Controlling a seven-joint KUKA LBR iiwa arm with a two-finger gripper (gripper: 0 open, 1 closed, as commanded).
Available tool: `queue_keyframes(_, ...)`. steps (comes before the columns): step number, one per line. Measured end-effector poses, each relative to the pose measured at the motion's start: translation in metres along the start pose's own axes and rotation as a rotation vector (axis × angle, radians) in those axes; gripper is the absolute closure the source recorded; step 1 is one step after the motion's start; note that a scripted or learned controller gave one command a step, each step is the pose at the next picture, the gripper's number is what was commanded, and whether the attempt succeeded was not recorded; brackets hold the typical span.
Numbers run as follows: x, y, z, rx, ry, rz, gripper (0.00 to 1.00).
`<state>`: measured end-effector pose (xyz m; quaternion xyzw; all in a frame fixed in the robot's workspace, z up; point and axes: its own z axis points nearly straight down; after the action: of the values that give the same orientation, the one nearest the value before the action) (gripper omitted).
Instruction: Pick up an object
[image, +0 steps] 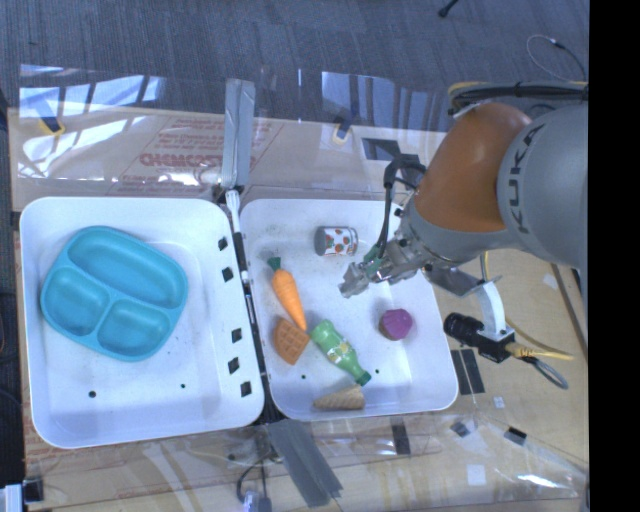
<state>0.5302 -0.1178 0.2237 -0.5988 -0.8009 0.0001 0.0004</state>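
Observation:
My gripper (356, 279) hangs over the middle of the right bin (430, 395), its tip pointing left and down. Nothing shows between its tip and the bin floor. A small can (336, 240) lies on its side just above and left of the gripper. A purple round fruit (396, 323) sits below and right of it. Left of the gripper lies an orange carrot (287, 290), with a waffle-like brown piece (291, 341) under it. A green bottle (339, 351) lies slanted near the front, and a tan cone (340, 400) rests by the front wall.
The left bin (40, 400) holds a blue divided plate (113, 291). A ridge with black clips (236, 300) separates the two bins. The grey arm with its orange band (470, 170) reaches in from the right.

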Motion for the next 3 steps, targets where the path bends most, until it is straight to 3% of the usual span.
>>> queue_keyframes(1, 0.0, 0.0, 0.0, 0.0, 0.0, 0.001, 0.0)
queue_keyframes(2, -0.006, 0.027, 0.132, 0.002, 0.001, -0.011, 0.0)
queue_keyframes(3, -0.006, 0.027, 0.123, 0.004, 0.001, -0.015, 1.0)
